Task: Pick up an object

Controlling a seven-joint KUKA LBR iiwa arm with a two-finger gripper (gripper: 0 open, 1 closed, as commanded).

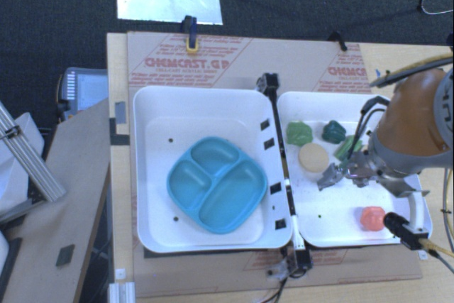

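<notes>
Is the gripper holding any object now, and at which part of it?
Nothing shows between the gripper's fingers. It hangs just beside the cream round object in the right bin.

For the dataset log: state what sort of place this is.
Most likely a robotics lab bench for grasping trials: a robot arm reaches over two white bins, one holding a blue divided plate, with small toy-like objects such as a red one.
</notes>
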